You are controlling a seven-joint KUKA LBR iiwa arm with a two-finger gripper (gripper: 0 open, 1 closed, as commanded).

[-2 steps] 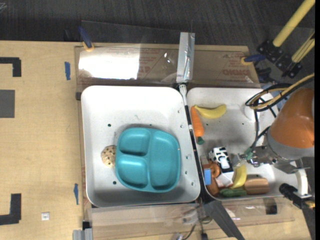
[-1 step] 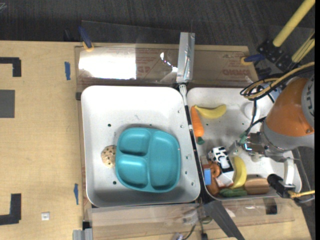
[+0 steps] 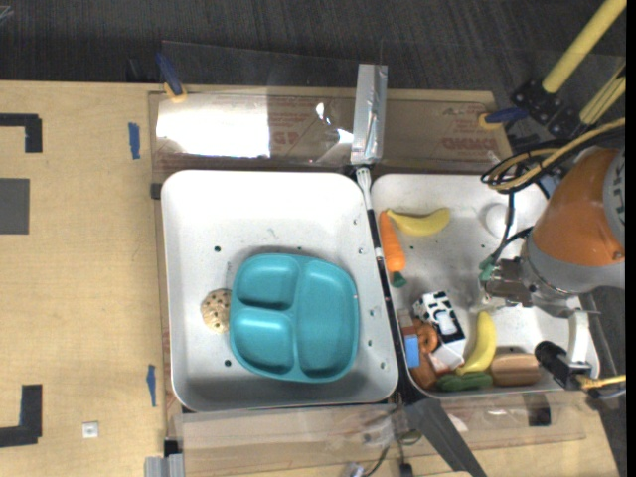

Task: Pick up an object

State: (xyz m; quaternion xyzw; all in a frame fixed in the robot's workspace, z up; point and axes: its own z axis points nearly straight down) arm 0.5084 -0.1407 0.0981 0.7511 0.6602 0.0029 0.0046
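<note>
The arm's orange band hangs over the right edge of the right bin. Its gripper sits low over the bin's right half, just above a yellow banana that lies near the front. A second banana rests at the back of that bin, with an orange carrot beside the dividing wall. A black and white toy lies in the middle. Along the front are a brown sausage, a green piece and a small blue block.
The left bin holds a teal divided plate with a speckled cookie at its left rim. Cables and a yellow pole stand at the back right. A clear panel rises behind the bins.
</note>
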